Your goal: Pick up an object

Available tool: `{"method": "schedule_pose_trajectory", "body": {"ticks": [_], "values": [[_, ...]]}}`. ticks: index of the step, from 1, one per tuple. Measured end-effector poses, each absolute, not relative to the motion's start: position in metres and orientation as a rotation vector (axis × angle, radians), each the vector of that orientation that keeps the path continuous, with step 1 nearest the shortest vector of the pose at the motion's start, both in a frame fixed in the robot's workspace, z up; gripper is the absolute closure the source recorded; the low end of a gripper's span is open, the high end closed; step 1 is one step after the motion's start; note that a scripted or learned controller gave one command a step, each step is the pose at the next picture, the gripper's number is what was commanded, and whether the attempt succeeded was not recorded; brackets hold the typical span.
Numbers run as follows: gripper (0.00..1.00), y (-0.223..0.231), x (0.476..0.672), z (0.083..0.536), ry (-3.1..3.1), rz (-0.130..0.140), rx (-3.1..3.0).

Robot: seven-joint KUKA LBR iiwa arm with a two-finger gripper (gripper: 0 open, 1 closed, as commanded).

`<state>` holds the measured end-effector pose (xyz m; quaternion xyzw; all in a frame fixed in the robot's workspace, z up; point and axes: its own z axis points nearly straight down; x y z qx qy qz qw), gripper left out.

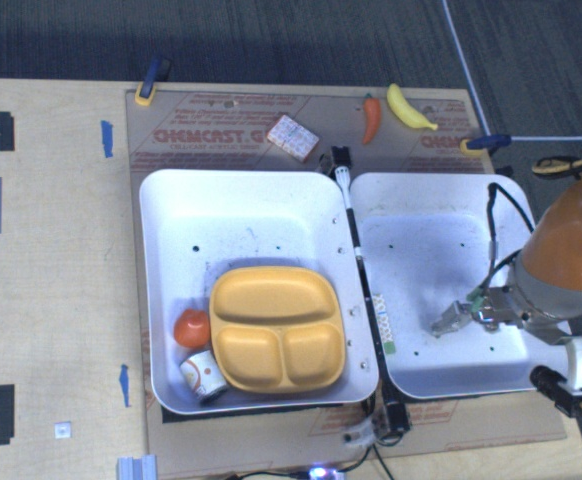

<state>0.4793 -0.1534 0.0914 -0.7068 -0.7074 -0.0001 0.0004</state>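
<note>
A yellow divided plate (274, 326) lies in the left bin (171, 218), toward its front. To the plate's left sits a small red-orange round fruit (191, 326). In front of the fruit, a small white can with orange marks (201, 373) lies on its side. My gripper (451, 318) hangs low over the right bin (421, 208), at its right middle, pointing left. Nothing shows in it. The arm's orange band (571, 243) is just right of the gripper, above the bin's right rim.
On the cardboard behind the bins lie a banana (409, 108), a red pepper (371, 120) and a small patterned box (291, 138). A black divider rail (356, 258) runs between the bins. A black cable (496, 228) loops over the right bin.
</note>
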Motion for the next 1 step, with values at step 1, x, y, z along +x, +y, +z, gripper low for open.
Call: {"method": "schedule_pose_trajectory", "body": {"ticks": [1], "values": [[0.0, -0.11, 0.4805, 0.0857, -2.224, -0.003, -2.221]]}}
